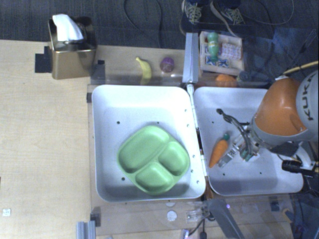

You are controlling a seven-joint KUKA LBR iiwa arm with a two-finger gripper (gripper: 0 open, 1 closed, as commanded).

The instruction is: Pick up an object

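Partly legible, "KU" marks the arm.

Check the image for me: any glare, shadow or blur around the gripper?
Camera view: soft overall, so the gripper beside the carrot is blurry; the arm's shadow darkens the right bin floor near its front rim; mild glare on the orange band.

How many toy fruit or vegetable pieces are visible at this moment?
3: an orange toy carrot in the right white bin, a yellow toy banana and a purple round fruit behind the left bin. The arm may hide others.
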